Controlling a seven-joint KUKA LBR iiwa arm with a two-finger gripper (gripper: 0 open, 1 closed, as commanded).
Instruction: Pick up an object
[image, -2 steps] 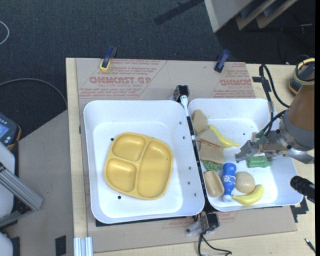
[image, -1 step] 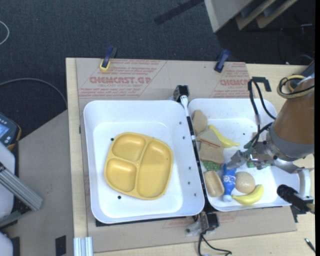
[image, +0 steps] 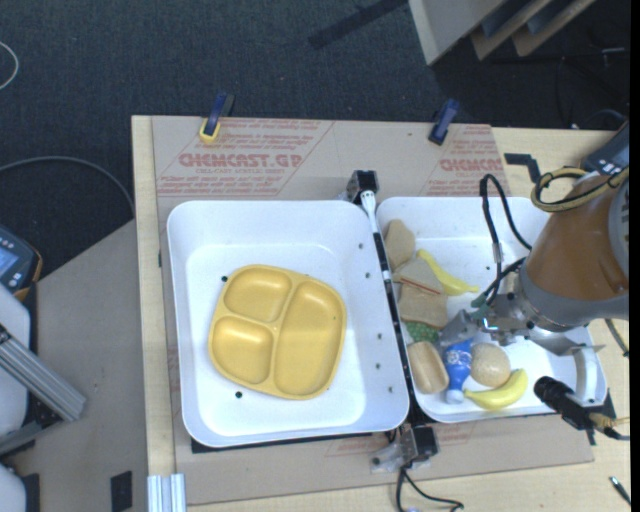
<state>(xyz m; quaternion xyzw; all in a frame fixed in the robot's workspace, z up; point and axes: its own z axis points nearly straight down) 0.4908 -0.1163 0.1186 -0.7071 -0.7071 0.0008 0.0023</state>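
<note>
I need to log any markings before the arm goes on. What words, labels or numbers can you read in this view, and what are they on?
"CHEMCAST GP", red print, on the brown paper-covered bench board behind the left white bin.
The same red print repeats behind the right white bin, but is too blurred to read in full.
The small blue and white tube in the right bin bears markings too small to read.
The yellow divided plastic tray shows no text.

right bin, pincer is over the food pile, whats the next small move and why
Probably a short straight descent. The pincer hangs in the right bin just above the blue-and-white tube and the tan round piece, with nothing seen between its tips. The banana lies just beyond them.
</note>
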